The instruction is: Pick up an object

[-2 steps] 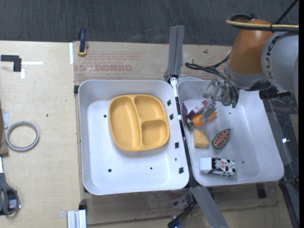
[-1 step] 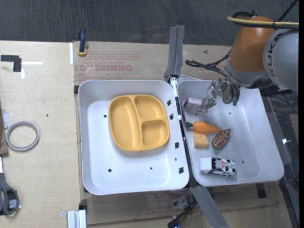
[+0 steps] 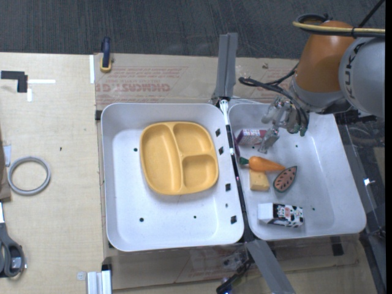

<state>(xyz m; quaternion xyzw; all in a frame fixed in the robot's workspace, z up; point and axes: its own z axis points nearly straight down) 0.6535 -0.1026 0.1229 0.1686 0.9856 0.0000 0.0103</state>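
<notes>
The right bin point(image 3: 343, 182) holds several small objects. A purple and white box point(image 3: 247, 136) lies near its left wall, with an orange toy carrot point(image 3: 264, 163) just below it. A yellow block point(image 3: 260, 182) and a watermelon slice point(image 3: 285, 179) sit side by side under the carrot. A cow-patterned milk carton point(image 3: 281, 214) lies near the front edge. My gripper point(image 3: 277, 127) hangs over the back of this bin, just right of the purple box and above the carrot. Nothing is visibly held.
In the left bin point(image 3: 116, 182) lies a yellow divided plate point(image 3: 179, 157). A grey divider post point(image 3: 226, 66) stands between the bins at the back. On the wooden bench at far left are a tape ring point(image 3: 27, 175) and scissors point(image 3: 11, 257).
</notes>
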